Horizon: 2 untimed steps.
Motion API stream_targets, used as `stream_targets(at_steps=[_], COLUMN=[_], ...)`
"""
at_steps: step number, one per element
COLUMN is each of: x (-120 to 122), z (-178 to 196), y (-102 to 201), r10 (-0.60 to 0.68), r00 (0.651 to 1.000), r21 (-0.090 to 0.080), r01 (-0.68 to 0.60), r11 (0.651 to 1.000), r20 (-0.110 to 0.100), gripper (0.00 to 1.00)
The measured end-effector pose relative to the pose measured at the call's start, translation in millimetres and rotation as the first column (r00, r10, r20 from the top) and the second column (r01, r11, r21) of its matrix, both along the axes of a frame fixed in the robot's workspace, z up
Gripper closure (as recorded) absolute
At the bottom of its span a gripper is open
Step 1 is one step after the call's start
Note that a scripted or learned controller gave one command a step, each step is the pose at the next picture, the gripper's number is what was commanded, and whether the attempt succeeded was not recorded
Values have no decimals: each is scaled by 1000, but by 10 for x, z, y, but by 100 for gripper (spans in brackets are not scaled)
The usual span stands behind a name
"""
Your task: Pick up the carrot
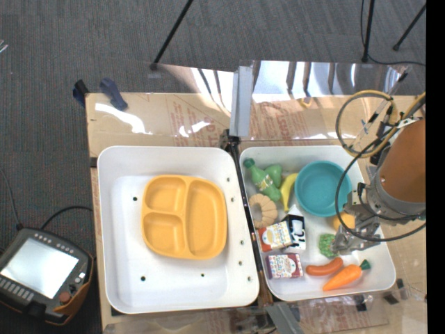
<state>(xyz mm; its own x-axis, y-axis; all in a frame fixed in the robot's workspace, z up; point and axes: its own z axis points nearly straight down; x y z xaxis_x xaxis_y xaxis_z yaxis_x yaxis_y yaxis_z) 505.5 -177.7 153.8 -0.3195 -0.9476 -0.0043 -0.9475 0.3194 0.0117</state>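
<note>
Reaching in from the right of the view, the grey arm with its orange band (410, 158) is seen above the right-hand white bin (386, 259), with looped cables carried over it. The gripper (350, 242) is lowered into that bin, near its front right part. Whether the fingers are apart or together cannot be told, as they are small and dark against the clutter. Nothing is seen clamped between them.

The carrot (344, 277), orange with a green tip, is laid on the bin floor just in front of the gripper, close to the bin's front wall and tilted slightly. Just beside the carrot, on its left and a little further back, a red sausage-shaped toy (324, 268) is laid. A small green leafy toy (327, 245) is placed just left of the gripper. A yellow-orange piece (345, 220) is partly hidden behind the gripper.

Further from the carrot, towards the back of the same bin, a teal bowl (322, 188) is set, with a yellow banana (287, 188), a green bottle (261, 176) and a beige ring-shaped toy (263, 209) to its left. Two small printed cartons (276, 236) (284, 265) are laid left of the red toy.

In the left-hand white bin (125, 256), well apart from the carrot, a yellow divided plate (184, 216) is placed.
</note>
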Motion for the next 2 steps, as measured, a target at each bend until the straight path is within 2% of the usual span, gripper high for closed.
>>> stream_targets(at_steps=[1, 2], x=[33, 616], z=[116, 1283], y=[36, -117], r10=[5, 4], r00=[1000, 1000], r21=[1, -6], r01=[-5, -3], r11=[1000, 1000], r20=[5, 20], gripper=[100, 100])
